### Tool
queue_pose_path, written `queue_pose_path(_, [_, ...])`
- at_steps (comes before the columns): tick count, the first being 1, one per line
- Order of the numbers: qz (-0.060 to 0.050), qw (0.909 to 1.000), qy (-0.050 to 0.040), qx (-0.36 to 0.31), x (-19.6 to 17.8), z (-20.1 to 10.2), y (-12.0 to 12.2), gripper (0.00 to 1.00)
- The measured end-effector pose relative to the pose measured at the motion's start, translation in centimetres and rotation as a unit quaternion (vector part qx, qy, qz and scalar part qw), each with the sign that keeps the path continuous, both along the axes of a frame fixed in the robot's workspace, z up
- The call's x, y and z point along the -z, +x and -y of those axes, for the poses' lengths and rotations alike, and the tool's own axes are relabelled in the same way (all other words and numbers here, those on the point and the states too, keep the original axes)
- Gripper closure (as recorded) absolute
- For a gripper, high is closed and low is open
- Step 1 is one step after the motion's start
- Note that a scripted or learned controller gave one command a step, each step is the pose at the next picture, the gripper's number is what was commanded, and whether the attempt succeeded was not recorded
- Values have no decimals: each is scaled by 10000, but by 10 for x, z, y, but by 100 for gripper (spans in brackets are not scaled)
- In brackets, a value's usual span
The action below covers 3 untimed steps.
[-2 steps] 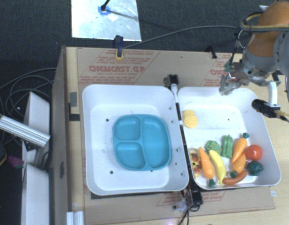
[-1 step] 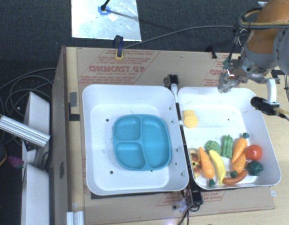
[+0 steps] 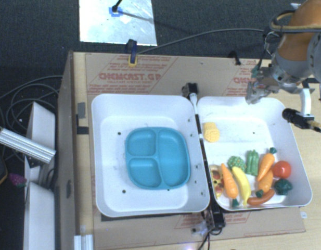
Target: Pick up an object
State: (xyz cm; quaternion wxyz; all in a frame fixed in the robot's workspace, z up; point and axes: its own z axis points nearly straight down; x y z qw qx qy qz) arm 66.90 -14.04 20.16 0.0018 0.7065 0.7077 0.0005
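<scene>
The right bin (image 3: pixel 238 120) holds toy food: a yellow corn cob (image 3: pixel 211 132) near its left wall and a pile at the front with two carrots (image 3: pixel 229 180) (image 3: pixel 265 166), a banana (image 3: pixel 241 184), a green vegetable (image 3: pixel 252 161), a tomato (image 3: pixel 281 169), broccoli (image 3: pixel 283 186) and a sausage (image 3: pixel 260 198). My gripper (image 3: pixel 254 95) hangs over the back right rim of that bin, well behind the pile, with nothing seen in it.
The left bin (image 3: pixel 111 119) bears a blue divided plate (image 3: pixel 157 157). A black clamp (image 3: pixel 191 90) sits where the bins meet at the back. Cables and metal parts lie left of the bench. A black fitting (image 3: pixel 295 117) juts over the right bin's right rim.
</scene>
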Motion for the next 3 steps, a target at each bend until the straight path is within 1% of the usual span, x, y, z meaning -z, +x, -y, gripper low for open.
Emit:
queue_pose_path(1, [6,10000,6,-16,-12,-25,0,100])
queue_pose_path(2, [-6,10000,9,-16,9,-40,0,100])
queue_pose_path(3, [-2,10000,-1,1,16,2,0,100])
